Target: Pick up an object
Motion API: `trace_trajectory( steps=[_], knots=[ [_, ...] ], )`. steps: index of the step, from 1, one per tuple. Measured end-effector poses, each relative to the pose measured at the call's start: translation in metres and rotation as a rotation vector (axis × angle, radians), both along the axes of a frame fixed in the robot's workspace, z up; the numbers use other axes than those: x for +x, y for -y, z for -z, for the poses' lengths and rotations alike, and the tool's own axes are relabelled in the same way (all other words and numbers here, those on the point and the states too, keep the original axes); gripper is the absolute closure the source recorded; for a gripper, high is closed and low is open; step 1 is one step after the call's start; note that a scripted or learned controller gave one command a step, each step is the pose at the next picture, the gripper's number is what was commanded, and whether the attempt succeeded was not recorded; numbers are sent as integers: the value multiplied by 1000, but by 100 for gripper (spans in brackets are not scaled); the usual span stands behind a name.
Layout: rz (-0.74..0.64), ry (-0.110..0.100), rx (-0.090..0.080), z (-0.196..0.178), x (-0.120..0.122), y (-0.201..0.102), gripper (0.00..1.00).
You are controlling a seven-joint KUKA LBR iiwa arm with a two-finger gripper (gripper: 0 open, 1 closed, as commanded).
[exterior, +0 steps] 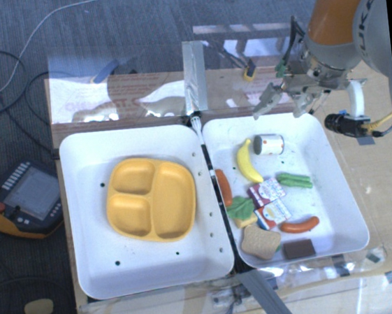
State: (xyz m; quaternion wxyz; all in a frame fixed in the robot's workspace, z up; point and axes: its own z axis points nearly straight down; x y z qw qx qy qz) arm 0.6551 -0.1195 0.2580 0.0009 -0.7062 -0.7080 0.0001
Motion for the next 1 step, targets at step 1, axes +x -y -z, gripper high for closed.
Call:
trace_trajectory(
  steps=[1],
  knots=[
    [-65, 1, -5, 146, 12, -5, 0]
  ],
)
